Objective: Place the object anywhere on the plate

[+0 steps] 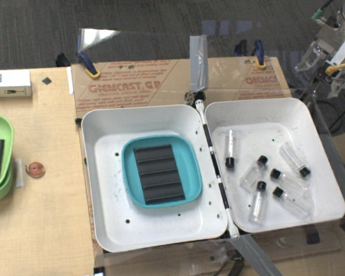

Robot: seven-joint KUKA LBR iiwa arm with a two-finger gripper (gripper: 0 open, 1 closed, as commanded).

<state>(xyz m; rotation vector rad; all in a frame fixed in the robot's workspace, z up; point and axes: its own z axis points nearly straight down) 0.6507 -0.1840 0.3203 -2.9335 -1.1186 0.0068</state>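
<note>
Below and left of pincer [327, 48], well apart, in right bin [314, 123]: clear vials [256, 200] w/ black caps, none lifted. Farther left, in left bin [103, 169]: teal plate [130, 167], no vial on it. Pincer state: cannot tell. Est. progress nil; pick, transfer, release outstanding.

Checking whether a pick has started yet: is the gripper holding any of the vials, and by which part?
Nothing is seen held. All the clear vials lie loose in the right bin, and the teal plate carries only its dark insert.

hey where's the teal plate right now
The teal plate sits in the middle of the left white bin, with a black ridged insert on it. The clear vials lie in the neighbouring right bin.
</note>
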